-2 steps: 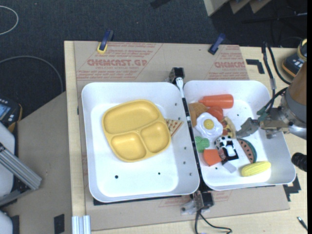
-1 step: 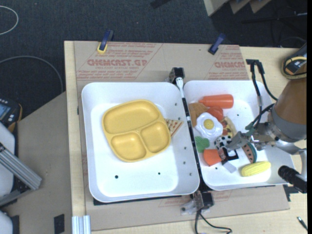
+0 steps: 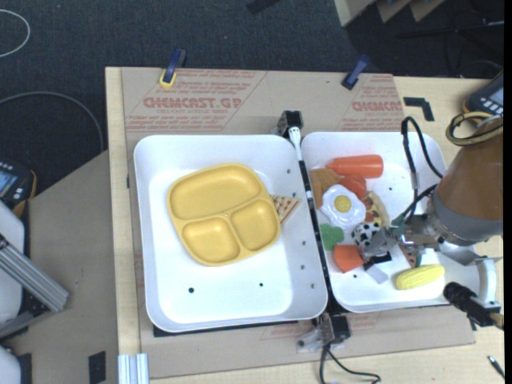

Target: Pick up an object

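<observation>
Many little toy foods sit in the right bin, and the gripper is low among them. Right under it lies a black and white toy, and it looks light, hard and smooth, so it may slip; taking it across its middle seems best. I cannot tell what the gripper has hold of, if anything. Just below it is a corn cob, and beside it on the left an orange piece. Above are an egg and a carrot. Far left, in the other bin, is a yellow plate.
</observation>
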